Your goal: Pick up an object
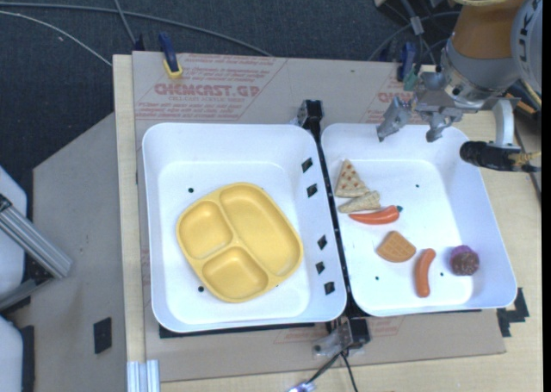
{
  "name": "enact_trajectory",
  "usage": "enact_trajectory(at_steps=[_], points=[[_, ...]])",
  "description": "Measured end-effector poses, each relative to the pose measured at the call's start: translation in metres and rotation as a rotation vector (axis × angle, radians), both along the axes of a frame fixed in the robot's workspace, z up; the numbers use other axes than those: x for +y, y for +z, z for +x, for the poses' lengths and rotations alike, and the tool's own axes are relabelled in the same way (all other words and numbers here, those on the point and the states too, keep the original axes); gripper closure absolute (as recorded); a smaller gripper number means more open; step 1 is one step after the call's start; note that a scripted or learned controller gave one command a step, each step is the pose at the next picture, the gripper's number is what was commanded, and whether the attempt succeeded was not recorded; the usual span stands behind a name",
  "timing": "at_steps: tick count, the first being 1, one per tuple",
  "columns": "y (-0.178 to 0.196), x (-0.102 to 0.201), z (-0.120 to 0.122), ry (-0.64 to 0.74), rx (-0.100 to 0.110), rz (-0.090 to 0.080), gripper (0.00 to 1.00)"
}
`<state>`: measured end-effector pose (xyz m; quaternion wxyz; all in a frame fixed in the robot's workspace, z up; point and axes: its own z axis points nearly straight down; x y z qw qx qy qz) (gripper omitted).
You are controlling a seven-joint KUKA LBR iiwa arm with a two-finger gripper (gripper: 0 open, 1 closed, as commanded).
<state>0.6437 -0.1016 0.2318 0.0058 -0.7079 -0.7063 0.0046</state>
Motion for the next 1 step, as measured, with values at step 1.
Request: enact_trajectory(at_steps=[1], points=[[0.008, 0.0001, 0.0025, 0.002, -0.014, -0.001, 0.0]])
